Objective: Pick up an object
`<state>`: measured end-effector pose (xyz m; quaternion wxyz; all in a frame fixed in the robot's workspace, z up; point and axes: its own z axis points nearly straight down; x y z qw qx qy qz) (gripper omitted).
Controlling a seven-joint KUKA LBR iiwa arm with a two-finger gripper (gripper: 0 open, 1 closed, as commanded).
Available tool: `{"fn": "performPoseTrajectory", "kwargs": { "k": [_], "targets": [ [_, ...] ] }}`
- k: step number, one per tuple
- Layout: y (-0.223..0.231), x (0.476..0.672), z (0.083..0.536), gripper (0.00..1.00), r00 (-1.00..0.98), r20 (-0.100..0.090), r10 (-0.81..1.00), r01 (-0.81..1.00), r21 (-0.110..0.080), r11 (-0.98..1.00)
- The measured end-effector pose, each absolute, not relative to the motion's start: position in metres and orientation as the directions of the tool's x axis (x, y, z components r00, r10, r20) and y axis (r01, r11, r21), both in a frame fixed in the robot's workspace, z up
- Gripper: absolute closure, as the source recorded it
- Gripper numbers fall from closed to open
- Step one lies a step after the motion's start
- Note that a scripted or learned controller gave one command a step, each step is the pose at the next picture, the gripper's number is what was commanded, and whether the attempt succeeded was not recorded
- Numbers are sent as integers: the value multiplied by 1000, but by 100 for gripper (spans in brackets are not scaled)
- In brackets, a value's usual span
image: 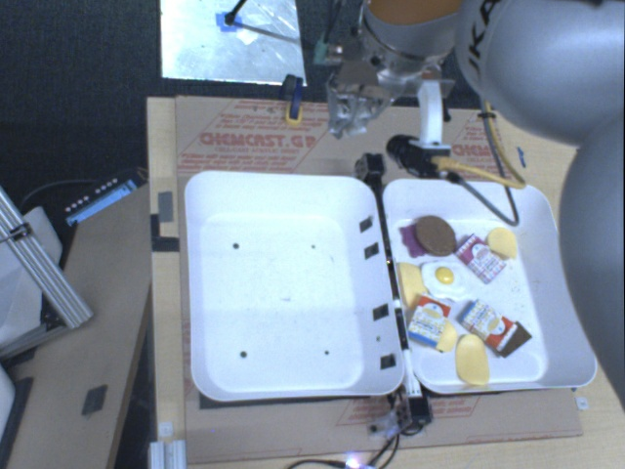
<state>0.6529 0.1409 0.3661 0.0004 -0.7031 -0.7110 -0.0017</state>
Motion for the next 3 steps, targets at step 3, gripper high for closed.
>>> {"fn": "performPoseTrajectory", "kwargs": {
  "k": [3],
  "targets": [
    [159,669,412,100,5,-1,1000,1000,2,-5]
  ]
}}
